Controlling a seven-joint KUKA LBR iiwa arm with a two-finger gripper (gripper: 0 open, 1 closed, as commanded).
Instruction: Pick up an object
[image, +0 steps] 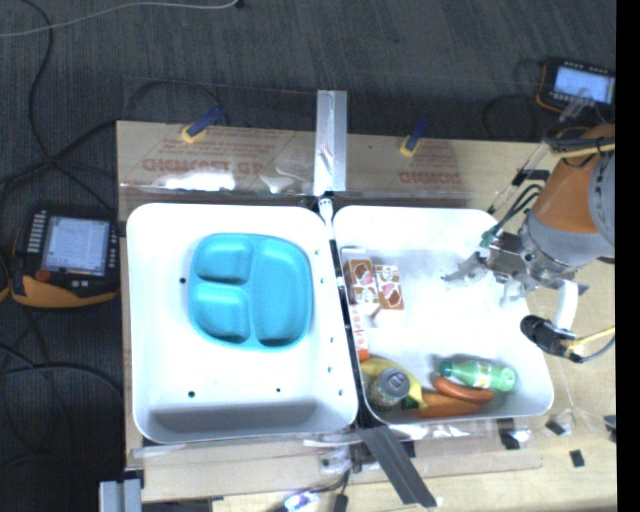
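Note:
My gripper (497, 268) hangs over the right side of the right bin (430, 230), below the arm's orange band. I see nothing in it. A small patterned red and white packet (373, 283) lies at the bin's left wall, well to the gripper's left. Along the bin's front edge lie a green bottle (478, 375), an orange carrot (455, 403) just in front of it, and a yellow item with a grey round can (390, 385) at the front left corner. All these objects lie apart from the gripper.
The left bin (160, 390) holds a blue divided plate (250, 290). A metal divider (331, 140) stands between the bins at the back. Handheld control units lie off the bench at left (65, 250) and at top right (580, 88).

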